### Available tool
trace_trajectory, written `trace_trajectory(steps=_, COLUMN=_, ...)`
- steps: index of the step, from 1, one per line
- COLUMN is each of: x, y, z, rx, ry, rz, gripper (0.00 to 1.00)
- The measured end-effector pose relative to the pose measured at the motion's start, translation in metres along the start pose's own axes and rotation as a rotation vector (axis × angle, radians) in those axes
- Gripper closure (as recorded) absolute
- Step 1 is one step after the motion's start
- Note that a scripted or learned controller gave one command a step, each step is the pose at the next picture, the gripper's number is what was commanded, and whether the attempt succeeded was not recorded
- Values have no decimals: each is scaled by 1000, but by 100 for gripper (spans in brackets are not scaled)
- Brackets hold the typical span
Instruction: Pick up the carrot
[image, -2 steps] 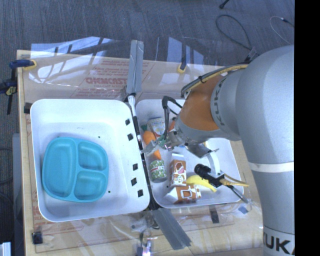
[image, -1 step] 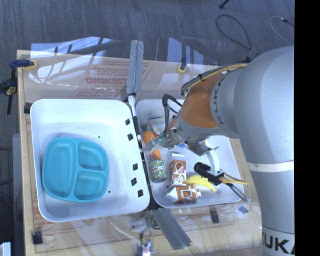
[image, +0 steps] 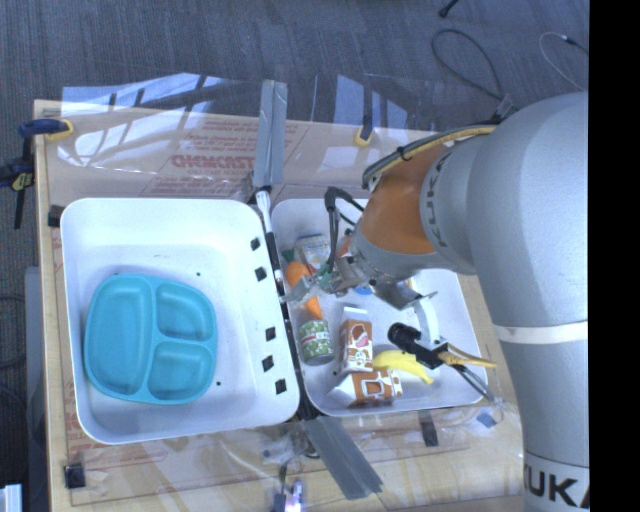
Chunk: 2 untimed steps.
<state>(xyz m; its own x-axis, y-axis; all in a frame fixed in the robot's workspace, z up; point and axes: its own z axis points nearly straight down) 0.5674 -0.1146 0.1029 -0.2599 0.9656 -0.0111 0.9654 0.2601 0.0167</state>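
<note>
The carrot (image: 298, 274) lies in the right bin (image: 400, 407), hard against the wall that this bin shares with the left bin (image: 150, 207), in the upper half of that wall's run. The gripper (image: 336, 274) hangs low over the same corner, and the carrot sits just beside it at about nine o'clock, very near and possibly touching; the view does not settle which. The carrot's long axis seems to run from roughly eleven o'clock down to five o'clock, its thicker orange end uppermost and a thinner orange stretch trailing toward a green item (image: 316, 340) below it.

Whether the gripper is clenched or released cannot be told, as the wrist and the grey arm cover its working end from above. Nothing orange shows clearly inside its grasp, so I judge the carrot not yet picked up.

The coming move turns on that short offset toward nine o'clock. The gripper would have to shift slightly toward the shared wall and straddle the carrot across its width, meaning along the line from eight to two o'clock. The wall leaves little room on the far side, which could spoil the grasp.

At five o'clock from the carrot stand a small carton (image: 356, 345), a banana (image: 402, 364) and a second carton (image: 372, 388), all apart from it. A blue divided plate (image: 150, 338) lies in the left bin.
</note>
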Motion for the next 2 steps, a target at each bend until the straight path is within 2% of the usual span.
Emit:
trace_trajectory(steps=1, x=1, y=0, z=0, rx=-3, ry=-5, rz=-6, gripper=0)
trace_trajectory(steps=2, x=-1, y=-14, z=0, rx=-5, ry=1, rz=-15, gripper=0)
